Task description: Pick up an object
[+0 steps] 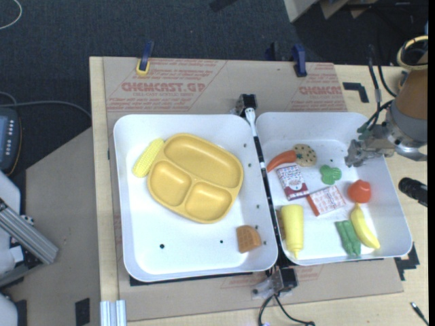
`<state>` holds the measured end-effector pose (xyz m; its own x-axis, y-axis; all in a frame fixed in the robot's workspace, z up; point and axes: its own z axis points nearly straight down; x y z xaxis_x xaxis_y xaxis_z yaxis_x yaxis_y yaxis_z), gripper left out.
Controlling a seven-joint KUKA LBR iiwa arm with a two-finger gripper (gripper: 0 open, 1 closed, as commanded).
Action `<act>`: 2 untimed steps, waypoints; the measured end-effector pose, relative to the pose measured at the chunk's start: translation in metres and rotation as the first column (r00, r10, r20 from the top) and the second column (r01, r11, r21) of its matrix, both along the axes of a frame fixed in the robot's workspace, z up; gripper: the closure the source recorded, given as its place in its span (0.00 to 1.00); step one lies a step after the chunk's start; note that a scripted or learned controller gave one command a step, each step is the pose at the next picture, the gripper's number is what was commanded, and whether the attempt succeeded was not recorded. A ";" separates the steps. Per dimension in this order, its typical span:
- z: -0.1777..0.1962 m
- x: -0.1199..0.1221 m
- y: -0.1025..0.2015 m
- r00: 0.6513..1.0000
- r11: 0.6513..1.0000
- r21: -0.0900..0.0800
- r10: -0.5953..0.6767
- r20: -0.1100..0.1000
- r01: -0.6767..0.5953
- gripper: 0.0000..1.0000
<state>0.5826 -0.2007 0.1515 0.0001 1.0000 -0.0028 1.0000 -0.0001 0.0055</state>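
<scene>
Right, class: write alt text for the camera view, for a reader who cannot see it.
The end effector hovers over the right bin of toy food; the left bin holds a yellow divided plate and a corn cob.

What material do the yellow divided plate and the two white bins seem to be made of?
The yellow divided plate looks like molded plastic with a smooth, slightly matte finish: even color, rounded compartment edges. The left bin and right bin look like thin formed plastic, glossy white, with soft rounded rims. I cannot be sure from the picture alone.
</scene>
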 end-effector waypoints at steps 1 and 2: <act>0.061 -0.003 0.006 1.000 1.000 0.000 0.001 0.001 -0.001 1.00; 0.075 -0.003 0.006 1.000 1.000 0.001 0.001 -0.001 -0.001 1.00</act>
<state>0.5801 -0.1949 0.2262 -0.0006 1.0000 -0.0019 1.0000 0.0006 0.0043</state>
